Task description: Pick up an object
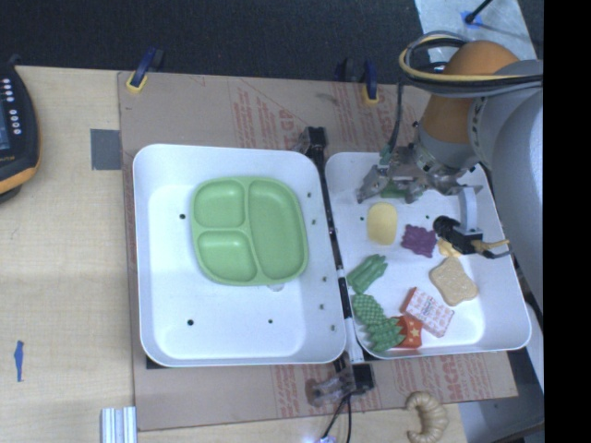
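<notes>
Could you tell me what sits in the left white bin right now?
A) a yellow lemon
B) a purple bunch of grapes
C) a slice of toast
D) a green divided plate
D: the green divided plate lies alone in the left bin, while the toast, grapes and yellow item sit in the right bin.

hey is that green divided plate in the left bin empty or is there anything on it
Empty. The green three-compartment plastic plate shows bare green in every section.

Divided plate [249, 230] in left bin [162, 330], toy foods, perhaps bread [453, 281], in right bin [503, 335]
</notes>
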Tool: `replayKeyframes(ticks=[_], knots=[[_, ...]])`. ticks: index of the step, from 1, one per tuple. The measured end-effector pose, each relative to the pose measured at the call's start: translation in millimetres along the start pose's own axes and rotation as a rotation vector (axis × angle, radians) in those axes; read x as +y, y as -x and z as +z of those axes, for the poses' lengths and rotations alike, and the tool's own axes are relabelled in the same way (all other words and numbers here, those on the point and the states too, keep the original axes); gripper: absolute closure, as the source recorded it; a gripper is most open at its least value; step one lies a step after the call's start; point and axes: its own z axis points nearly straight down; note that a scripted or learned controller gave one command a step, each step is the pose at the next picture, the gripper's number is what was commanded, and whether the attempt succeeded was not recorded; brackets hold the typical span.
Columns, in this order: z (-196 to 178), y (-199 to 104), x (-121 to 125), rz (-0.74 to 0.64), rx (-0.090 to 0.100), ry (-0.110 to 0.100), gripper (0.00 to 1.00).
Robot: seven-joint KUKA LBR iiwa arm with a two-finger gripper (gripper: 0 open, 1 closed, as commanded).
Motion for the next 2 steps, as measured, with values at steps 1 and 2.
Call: replayKeyframes(ticks=[1,2], knots=[[0,17,-51,0.006,-0.002,-0.01,0.0],[-1,-22,-3,0.001,-0.001,-0.001,0.0]])
